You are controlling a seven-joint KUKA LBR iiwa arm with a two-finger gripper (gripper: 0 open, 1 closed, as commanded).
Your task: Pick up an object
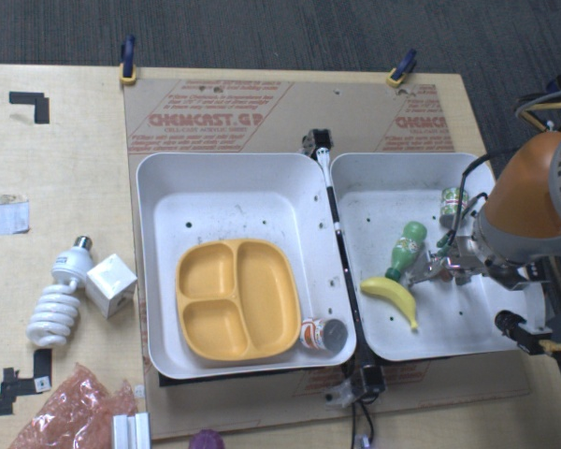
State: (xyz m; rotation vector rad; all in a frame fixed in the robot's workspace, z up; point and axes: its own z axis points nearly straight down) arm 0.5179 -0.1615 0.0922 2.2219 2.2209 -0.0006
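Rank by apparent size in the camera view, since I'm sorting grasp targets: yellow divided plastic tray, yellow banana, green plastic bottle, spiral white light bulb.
1. Yellow divided plastic tray, clearly largest.
2. Spiral white light bulb.
3. Yellow banana and green plastic bottle: too alike to rank.

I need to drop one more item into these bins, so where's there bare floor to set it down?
Left bin: a bare strip along the far wall, beyond the yellow divided plate; the near right corner is crowded by a small can. Right bin: the far left corner is bare, as is the near floor right of the banana. The middle is crowded: green bottle, banana, gripper.
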